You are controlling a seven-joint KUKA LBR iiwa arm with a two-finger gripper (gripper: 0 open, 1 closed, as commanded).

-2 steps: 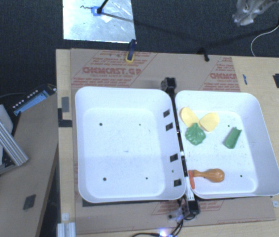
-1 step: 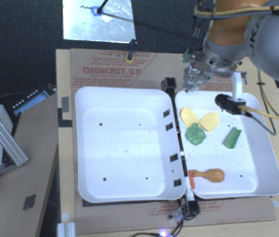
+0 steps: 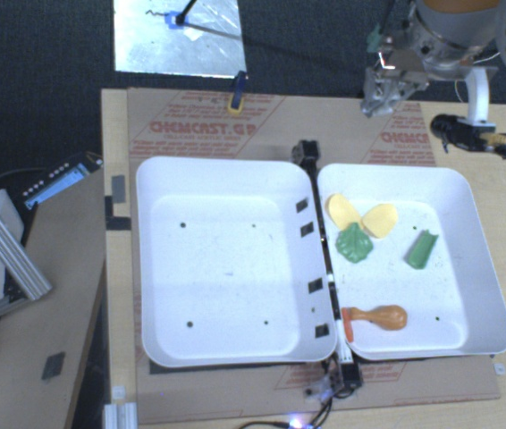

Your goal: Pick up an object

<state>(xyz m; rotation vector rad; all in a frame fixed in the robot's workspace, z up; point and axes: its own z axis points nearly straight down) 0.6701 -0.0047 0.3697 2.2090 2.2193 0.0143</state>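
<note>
Dark carpet surrounds a cardboard-topped bench (image 3: 262, 119) carrying two shallow white bins side by side; left bin (image 3: 226, 257) holds no objects, right bin (image 3: 450, 329) holds all candidates. Gripper (image 3: 384, 105) hangs high over the cardboard behind the right bin's far rim, well apart from every object; whether it is spread or closed, I cannot tell from this angle, and nothing is seen in it. Objects in right bin: two yellow pieces (image 3: 361, 214) touching each other, a green leafy piece (image 3: 354, 243) pressed up against both, a green block (image 3: 421, 249) lying alone, and an orange drumstick-shaped piece (image 3: 380, 317) near the divider. Risk, as I judge it: a descent on the yellow/green cluster could catch two items or push them apart without a grasp. Drumstick looks rounded, likely to squirt out of a pinch. Green block appears the safest pick.
</note>
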